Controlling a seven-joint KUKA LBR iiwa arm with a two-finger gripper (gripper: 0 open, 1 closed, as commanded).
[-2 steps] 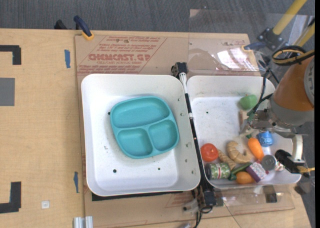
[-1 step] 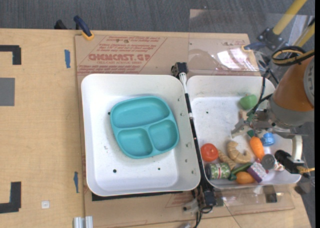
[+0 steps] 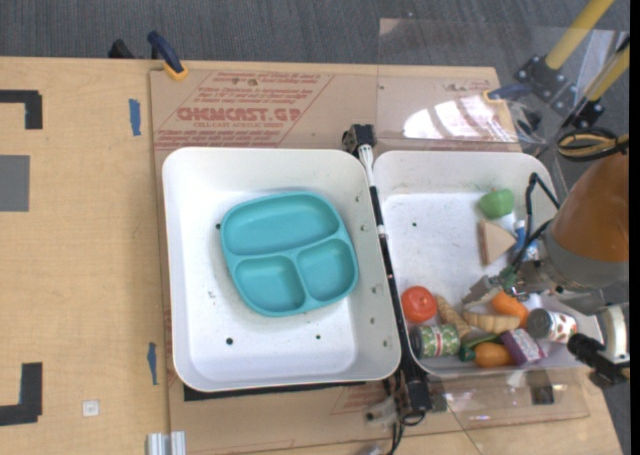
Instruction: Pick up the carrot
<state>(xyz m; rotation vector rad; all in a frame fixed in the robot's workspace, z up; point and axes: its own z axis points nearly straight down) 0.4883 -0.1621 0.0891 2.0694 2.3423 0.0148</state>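
Item: carrot (image 3: 509, 306). Location: right bin (image 3: 440, 203), near its front right corner, among a cluster of small toy foods. Orange, short; its long axis appears to run roughly left to right across the view, though the arm covers part of it.

Tool: gripper (image 3: 500, 288), reaching in from the right, low over the same cluster. It sits just beside or directly upon the carrot, whose visible part lies immediately to the lower right of the fingertip area. Whether the fingers are parted or closed cannot be told, nor whether anything is gripped.

Neighbours: red tomato (image 3: 419, 302) to the left; green-labelled can (image 3: 437, 341) at the front; second orange piece (image 3: 491, 353) and purple piece (image 3: 520, 346) just in front of the carrot.

Left bin (image 3: 200, 243): teal divided plate (image 3: 288, 252), well apart.

Judgement: any remaining approach is a slight one, down and to the right.
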